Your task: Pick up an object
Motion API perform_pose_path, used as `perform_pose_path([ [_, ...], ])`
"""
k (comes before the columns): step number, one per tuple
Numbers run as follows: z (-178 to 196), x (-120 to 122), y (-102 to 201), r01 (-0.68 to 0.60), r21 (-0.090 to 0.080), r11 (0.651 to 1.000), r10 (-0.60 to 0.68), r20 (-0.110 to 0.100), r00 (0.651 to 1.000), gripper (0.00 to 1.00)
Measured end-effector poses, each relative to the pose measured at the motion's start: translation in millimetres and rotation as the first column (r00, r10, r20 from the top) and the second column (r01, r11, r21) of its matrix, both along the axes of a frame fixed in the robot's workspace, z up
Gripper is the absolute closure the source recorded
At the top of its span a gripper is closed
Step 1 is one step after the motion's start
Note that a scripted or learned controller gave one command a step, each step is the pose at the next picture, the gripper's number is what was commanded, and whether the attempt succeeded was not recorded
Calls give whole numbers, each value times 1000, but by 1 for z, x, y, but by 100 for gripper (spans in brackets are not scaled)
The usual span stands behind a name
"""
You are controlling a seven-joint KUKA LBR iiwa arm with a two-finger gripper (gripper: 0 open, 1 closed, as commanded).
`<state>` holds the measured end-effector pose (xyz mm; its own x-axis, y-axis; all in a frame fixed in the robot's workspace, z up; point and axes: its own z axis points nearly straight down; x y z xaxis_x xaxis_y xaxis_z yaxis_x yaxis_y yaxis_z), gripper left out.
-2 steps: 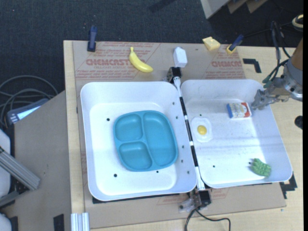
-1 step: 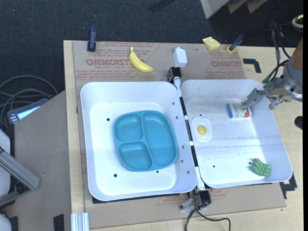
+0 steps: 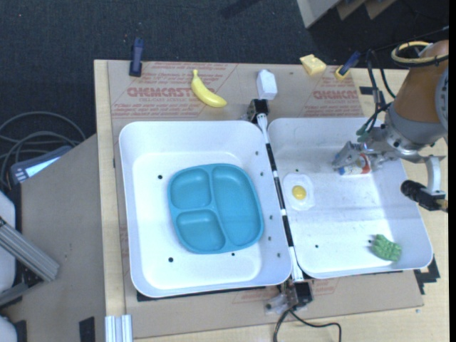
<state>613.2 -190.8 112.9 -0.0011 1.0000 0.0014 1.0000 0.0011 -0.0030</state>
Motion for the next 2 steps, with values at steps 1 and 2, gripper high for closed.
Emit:
perform_pose_path([
  [1, 9, 4, -26, 1, -3, 1000, -1, 6, 1000, 0],
  [2, 24, -29, -28, 1, -1, 1000, -1, 2, 1000, 0],
])
